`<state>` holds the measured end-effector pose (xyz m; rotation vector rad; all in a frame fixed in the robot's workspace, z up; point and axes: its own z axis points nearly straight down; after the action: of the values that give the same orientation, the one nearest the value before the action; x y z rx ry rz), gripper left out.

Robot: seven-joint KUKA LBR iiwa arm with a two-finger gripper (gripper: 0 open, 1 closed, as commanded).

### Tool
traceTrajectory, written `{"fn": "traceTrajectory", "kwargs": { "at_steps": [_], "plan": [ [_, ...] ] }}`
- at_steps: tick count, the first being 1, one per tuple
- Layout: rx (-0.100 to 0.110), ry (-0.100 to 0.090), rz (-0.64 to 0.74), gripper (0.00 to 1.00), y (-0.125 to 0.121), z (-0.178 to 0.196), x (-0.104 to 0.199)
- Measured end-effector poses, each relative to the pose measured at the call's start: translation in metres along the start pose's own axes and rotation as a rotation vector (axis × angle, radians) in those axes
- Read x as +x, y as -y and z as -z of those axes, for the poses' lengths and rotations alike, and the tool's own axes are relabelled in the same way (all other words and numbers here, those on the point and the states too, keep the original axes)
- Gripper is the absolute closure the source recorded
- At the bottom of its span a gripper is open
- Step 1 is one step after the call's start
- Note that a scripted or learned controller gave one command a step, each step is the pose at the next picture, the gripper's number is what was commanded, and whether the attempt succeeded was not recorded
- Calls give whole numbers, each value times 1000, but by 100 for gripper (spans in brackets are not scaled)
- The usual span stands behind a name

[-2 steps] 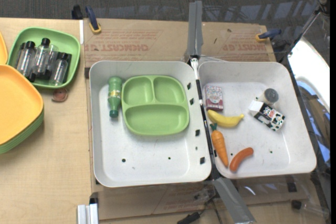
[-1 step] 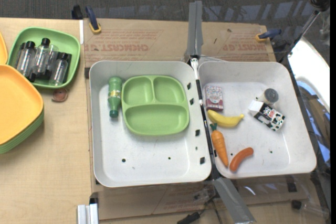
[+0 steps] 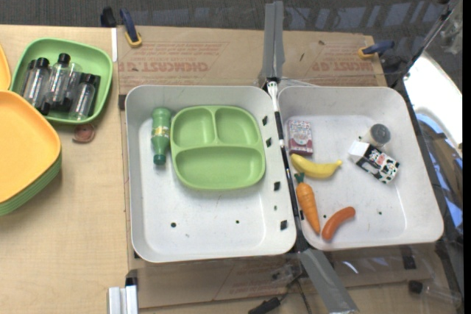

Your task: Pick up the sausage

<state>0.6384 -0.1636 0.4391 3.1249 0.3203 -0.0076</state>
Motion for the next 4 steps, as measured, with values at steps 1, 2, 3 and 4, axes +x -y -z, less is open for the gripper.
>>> {"fn": "traceTrajectory", "kwargs": {
  "at_steps": [1,2,3,4],
  "plan": [
    [0,-2,-5,100,19,1,16],
    [0,-1,-5,100,44,1,3],
    [0,-2,-6,100,52,1,19],
    [0,-2,-6,100,61,1,26]
  ]
}}
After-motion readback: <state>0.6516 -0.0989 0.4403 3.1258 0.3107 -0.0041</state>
